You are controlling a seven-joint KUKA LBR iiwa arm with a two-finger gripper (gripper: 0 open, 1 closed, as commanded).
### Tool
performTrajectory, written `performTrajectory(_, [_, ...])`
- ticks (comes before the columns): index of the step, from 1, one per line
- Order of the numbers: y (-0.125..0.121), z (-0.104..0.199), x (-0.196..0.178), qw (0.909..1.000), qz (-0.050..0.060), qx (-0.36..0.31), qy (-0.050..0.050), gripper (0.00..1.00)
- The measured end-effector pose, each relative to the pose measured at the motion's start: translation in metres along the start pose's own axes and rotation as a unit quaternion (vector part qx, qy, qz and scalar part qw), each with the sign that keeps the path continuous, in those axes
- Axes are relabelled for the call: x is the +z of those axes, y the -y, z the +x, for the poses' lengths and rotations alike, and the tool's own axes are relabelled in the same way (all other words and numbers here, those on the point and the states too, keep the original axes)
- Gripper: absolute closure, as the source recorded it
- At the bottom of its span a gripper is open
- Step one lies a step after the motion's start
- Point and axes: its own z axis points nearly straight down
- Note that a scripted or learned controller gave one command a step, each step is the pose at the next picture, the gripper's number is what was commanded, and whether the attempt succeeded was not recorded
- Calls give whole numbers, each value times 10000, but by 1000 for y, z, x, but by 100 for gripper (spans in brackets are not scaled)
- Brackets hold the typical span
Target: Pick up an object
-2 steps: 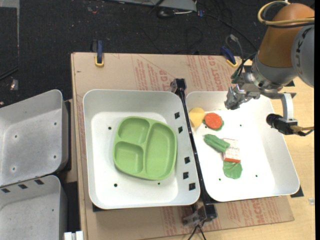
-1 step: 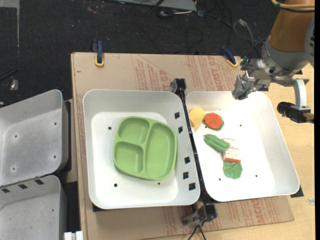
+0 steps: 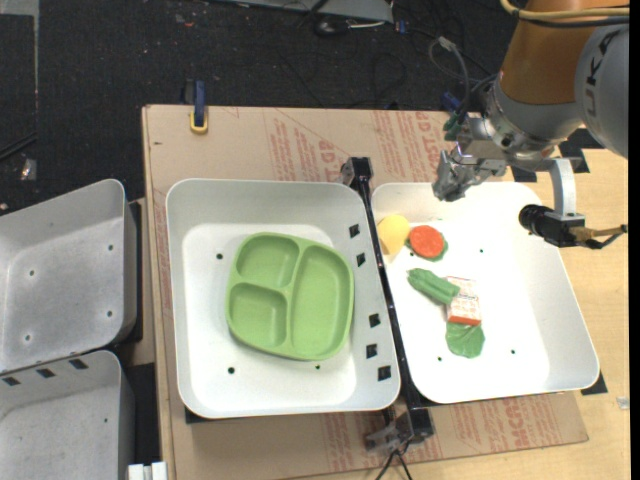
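The green toy (image 3: 464, 339) lies farthest below the tool (image 3: 455, 184), whose grip I cannot tell; better drop onto the red disc (image 3: 427, 241) just beneath.

arm (image 3: 560, 48) cut off top right

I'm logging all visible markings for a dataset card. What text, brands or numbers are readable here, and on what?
"KUKA", partly visible as "UKA", on the grey arm at the upper right.
Red mirrored lettering on the cardboard sheet under the bins: printed text, too faint and reversed to read.
Small white and orange packet in the right bin: print too small to read.
Green divided tray in the left bin: no text.
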Motion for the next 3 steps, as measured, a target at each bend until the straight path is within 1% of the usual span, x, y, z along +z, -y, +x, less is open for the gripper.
performTrajectory(1, [-3, 51, 1, 10000, 0, 0, 3, 100])
performTrajectory(2, [0, 107, 4, 10000, 6, -2, 3, 100])
performTrajectory(3, [3, 159, 29, 10000, 16, 2, 6, 100])
